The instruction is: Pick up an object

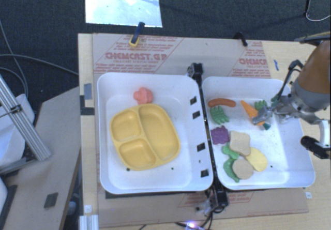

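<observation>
- Over right bin (305,172), gripper (265,119) sits at carrot (250,109); finger state can't tell.
- Hot dog (221,103), green toy (219,115), grapes (220,134), bread (240,142) crowd nearby.
- Left bin (103,120): yellow tray (145,136), pink toy (143,95).

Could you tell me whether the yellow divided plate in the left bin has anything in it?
Empty: all three compartments of the yellow divided plate show bare yellow. The pink toy lies outside it, on the left bin floor.
</observation>
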### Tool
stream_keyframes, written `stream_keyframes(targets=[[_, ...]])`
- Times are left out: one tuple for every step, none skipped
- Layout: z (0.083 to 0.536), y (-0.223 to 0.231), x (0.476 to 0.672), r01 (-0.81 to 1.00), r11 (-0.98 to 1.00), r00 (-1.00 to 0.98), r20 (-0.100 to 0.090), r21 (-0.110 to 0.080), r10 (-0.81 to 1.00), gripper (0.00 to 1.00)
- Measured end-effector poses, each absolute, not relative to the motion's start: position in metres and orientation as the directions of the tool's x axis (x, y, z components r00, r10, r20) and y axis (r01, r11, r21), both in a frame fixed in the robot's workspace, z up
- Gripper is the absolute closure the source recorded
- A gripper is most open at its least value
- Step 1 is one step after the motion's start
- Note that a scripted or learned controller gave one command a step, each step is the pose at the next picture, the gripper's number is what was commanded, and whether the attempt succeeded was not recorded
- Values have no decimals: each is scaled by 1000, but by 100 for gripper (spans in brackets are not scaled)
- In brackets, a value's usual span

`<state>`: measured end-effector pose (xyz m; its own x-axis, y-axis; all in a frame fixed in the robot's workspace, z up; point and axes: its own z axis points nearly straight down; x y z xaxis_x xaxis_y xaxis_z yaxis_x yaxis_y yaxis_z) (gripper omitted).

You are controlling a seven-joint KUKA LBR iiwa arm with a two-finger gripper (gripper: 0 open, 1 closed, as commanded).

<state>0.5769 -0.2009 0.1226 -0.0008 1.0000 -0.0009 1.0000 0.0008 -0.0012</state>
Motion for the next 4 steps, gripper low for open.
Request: stream_keyframes(targets=[[88, -159, 630, 1000, 9, -9, -6, 12, 1000, 0], [92, -200, 669, 1000, 5, -4, 26, -24, 1000, 0], [91, -200, 639, 1000, 9, -9, 6, 17, 1000, 0], [152, -208, 499, 1000, -6, 6, 1, -4, 1000, 0]])
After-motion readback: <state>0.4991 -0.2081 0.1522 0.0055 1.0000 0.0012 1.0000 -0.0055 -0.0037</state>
